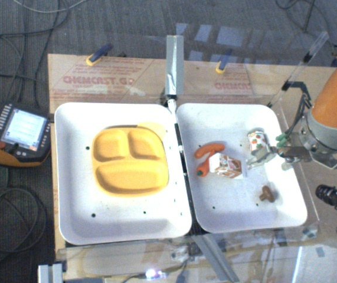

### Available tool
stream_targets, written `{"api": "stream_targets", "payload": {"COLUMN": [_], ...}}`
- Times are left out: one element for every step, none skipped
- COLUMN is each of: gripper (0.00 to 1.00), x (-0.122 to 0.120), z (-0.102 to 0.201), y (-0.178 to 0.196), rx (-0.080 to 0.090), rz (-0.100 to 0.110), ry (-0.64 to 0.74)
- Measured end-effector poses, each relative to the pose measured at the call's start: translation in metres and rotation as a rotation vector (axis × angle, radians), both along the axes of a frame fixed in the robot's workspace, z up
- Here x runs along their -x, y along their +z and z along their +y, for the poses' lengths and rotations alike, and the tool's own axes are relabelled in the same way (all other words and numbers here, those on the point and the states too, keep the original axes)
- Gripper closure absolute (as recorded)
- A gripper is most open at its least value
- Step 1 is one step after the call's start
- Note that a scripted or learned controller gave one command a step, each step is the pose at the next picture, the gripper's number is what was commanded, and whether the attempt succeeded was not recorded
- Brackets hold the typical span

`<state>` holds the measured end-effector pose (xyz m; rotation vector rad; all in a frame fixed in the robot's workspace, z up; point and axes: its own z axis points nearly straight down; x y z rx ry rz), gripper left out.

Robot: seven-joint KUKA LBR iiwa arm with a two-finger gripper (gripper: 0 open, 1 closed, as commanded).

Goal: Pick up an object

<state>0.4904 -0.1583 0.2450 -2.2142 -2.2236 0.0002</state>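
As seen from above, a small brown lump [267, 194] lay nearest in the right white bin [215, 217], w/ a patterned carton [228, 166] & orange sausage [209, 150] beyond. Gripper [261, 155] hung beside a small printed box [257, 139]; claw state unclear. Crowded items could deflect the grasp.

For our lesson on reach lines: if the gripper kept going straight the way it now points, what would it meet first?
Likely the small carton: the gripper points left across the right bin, with the carton next in line. Height is unclear from above.

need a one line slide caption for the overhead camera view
Claw low in the right bin beside a small carton, hot dog, and brown piece; yellow tray fills the left bin.
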Motion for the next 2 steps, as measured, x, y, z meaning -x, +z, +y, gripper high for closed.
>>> {"api": "stream_targets", "payload": {"gripper": [0.0, 0.0], "x": [-0.081, -0.117], "z": [-0.008, -0.056], "y": [-0.024, -0.15], "rx": [0.004, -0.002], "rz": [0.0, -0.007], "ry": [0.058, 0.136]}}
